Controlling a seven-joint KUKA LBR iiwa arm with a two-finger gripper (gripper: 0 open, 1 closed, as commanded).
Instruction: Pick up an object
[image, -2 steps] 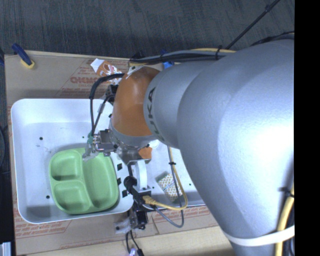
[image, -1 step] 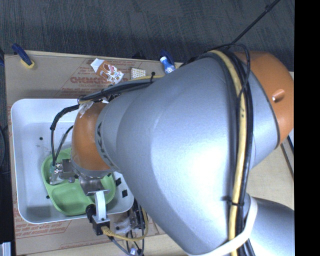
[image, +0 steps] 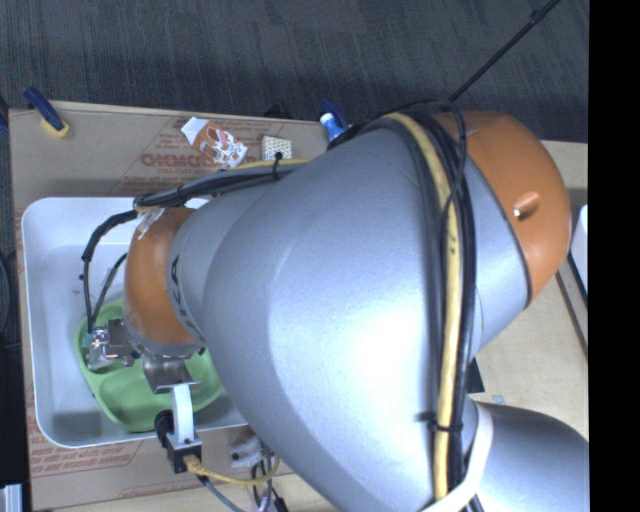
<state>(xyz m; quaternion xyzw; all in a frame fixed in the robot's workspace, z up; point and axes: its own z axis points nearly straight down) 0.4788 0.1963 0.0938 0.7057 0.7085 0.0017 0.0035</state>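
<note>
Arm (image: 380, 300) over left bin (image: 40, 300), covering most of a green object (image: 120, 400); its long axis unclear. End effector's state cannot be told.

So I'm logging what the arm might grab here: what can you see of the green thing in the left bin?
The green object is bright lime green, smooth and rounded, plastic by its look. It lies in the left white bin, near its front wall. The arm's orange-banded wrist and the gripper hardware cover its middle, so just a curved edge shows on each side. Its full shape cannot be told.
</note>
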